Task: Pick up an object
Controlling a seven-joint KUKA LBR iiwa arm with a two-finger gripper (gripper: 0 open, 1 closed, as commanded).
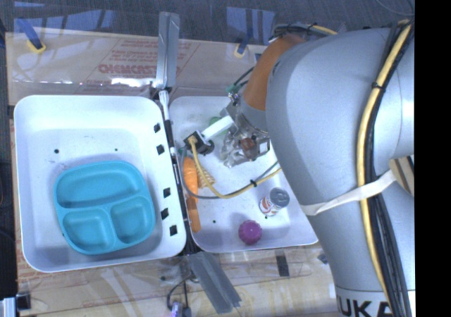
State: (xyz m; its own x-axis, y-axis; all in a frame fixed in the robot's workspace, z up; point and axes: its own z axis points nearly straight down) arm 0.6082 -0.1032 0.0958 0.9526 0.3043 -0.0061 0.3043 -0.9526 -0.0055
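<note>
Orange lump (190, 173), the object nearest the gripper (243, 146), lies against the left wall of the right bin (220, 227), about halfway along that wall. Just beside it, on its right and seemingly touching it, is a yellow brush (205, 177) with its bristles fanned toward the front. A thin orange stick (194, 215) lies along the same wall, nearer the front. A purple ball (249, 232) rests close to the front wall, apart from the others. A jar (273, 201) with a grey cap lies on its side between the ball and the arm (331, 118).

The gripper hangs over the middle of the right bin, toward the back, to the right of the lump and the brush and apart from the ball and the jar. Whether it is wide or narrow cannot be told from this angle, and nothing can be seen held in it. The grey arm comes in from the right and covers that bin's right side; its orange band (262, 79) shows above the gripper.

In the left bin (84, 132) a blue plate (99, 192) with three compartments sits toward the front.
</note>
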